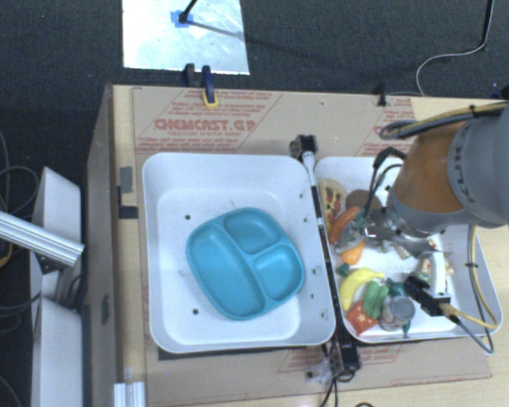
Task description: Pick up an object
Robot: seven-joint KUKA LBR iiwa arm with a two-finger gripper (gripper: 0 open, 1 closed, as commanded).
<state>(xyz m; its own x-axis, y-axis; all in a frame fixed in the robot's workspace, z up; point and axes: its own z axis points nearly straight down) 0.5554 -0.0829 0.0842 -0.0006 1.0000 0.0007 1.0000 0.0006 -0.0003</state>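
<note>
The gripper (388, 237), its opening impossible to tell, sits low in the right bin (483, 299) above a banana (357, 281), and should descend squarely.

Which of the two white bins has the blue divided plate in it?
The left shallow white bin holds the blue divided plate; the right shallow white bin holds small toy foods.

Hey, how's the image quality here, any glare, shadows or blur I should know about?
Camera view: even overhead light, soft shadows inside the left bin; the blue divided plate is sharp and matte; the silvery sheet above the bench glares bright; the arm hides part of the right bin, and small toys there look slightly soft.
</note>
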